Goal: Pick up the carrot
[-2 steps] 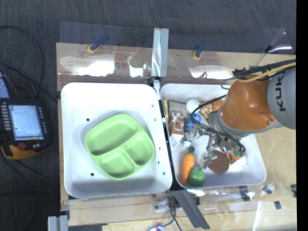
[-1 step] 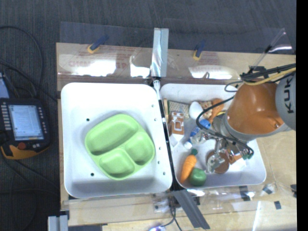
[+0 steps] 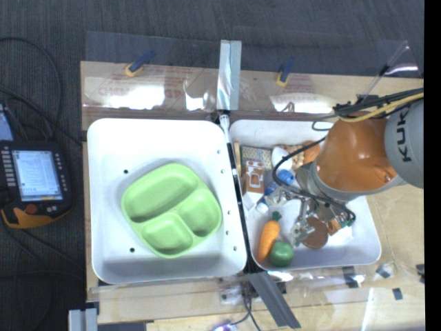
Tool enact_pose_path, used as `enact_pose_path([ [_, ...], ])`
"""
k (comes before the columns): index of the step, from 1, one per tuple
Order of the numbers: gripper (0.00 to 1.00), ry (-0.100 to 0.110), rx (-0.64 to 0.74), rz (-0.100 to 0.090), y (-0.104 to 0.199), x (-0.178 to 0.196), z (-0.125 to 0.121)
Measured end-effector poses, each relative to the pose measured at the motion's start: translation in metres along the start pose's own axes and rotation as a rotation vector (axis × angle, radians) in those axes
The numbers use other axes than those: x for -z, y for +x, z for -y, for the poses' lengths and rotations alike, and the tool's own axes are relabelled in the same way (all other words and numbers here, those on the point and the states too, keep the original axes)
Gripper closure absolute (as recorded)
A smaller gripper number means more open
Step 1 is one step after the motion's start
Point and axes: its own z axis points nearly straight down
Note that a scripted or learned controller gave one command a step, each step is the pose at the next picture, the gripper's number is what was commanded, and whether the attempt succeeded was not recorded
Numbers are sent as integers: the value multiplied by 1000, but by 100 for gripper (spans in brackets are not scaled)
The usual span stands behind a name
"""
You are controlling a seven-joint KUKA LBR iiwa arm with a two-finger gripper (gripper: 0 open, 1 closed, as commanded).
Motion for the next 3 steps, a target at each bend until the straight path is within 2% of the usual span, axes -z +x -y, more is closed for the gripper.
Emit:
enact_pose_path([
  [1, 0, 0, 234, 0, -10, 0, 3],
  [2, 0, -29, 746, -14, 11, -10, -12],
  [3, 100, -26, 746, -11, 8, 1, -12],
])
